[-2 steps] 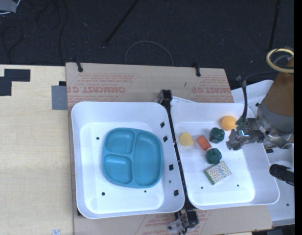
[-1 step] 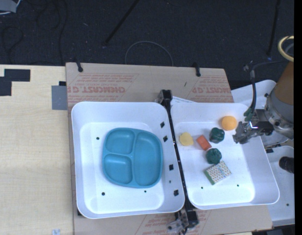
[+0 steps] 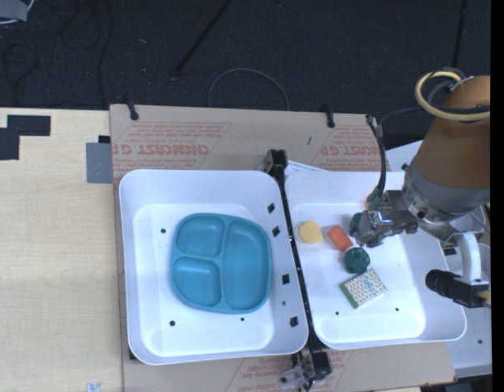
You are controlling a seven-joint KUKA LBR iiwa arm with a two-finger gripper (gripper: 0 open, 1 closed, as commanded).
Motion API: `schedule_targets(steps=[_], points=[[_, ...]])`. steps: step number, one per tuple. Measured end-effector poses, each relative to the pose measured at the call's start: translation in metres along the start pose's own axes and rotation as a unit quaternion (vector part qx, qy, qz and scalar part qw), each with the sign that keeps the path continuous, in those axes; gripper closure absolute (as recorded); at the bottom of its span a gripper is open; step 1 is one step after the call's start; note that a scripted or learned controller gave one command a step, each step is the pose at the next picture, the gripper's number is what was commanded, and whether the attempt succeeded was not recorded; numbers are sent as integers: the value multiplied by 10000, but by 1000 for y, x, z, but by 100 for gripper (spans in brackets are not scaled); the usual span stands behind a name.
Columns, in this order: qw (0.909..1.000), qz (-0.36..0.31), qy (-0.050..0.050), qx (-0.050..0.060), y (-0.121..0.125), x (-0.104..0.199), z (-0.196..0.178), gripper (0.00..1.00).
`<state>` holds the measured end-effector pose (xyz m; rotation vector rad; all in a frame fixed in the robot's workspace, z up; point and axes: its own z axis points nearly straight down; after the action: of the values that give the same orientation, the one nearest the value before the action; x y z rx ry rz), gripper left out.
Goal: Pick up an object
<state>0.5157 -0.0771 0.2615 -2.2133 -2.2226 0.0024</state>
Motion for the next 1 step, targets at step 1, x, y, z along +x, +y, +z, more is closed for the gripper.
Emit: schedule_targets(steps=[1], points=[[10000, -3, -2, -2, -4, 57, -1, 100]])
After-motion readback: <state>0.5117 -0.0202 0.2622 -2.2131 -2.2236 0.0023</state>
